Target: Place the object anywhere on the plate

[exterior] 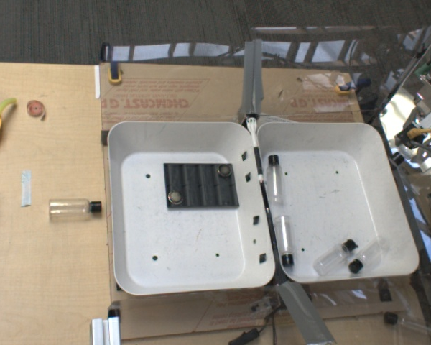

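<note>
Pincer apart or together, I cannot tell from this camera view, and the arm's pose is just as unclear to me; the jumble at the right edge is too blurred to read.

The likely things to move are the vials in the right bin (323,192). All four are clear plastic with black caps. Two lie end to end against that bin's left wall, an upper vial (274,178) and a lower vial (284,241). A pair (337,257) sits touching in the near right corner. The plate (201,185) is a dark ridged slab lying flat in the left bin (194,250), well apart from all of them. It already carries two small round bits, one near its far right corner and one near its left edge.

A vial like these looks light, stiff and slick, and being round it would probably roll if nudged. I would grip one across the middle of its barrel, square to its length. The two at the wall leave little room on one side, and the corner pair crowd each other, so any pick looks awkward. The plate's ridges may help to stop a vial rolling once it is set down.

One more vial (72,208) lies out on the counter (50,264), left of the bins.
</note>
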Action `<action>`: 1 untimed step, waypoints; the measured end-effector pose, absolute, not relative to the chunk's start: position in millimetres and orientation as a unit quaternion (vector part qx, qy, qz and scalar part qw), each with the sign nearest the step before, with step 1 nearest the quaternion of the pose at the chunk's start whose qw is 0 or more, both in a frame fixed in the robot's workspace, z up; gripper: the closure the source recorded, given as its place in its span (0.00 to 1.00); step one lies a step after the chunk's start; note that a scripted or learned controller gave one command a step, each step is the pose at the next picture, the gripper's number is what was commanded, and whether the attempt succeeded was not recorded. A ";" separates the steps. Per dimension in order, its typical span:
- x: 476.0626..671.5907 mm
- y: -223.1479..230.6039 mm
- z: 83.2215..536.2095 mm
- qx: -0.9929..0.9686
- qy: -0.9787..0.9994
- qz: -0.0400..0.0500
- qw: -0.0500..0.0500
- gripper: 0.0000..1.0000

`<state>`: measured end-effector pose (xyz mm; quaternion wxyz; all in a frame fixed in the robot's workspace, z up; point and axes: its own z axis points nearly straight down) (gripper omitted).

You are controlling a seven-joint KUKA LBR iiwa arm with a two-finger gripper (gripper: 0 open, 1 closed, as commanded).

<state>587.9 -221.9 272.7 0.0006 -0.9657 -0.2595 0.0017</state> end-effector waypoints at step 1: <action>498.1 -222.4 254.1 -0.988 -0.156 0.002 0.001 1.00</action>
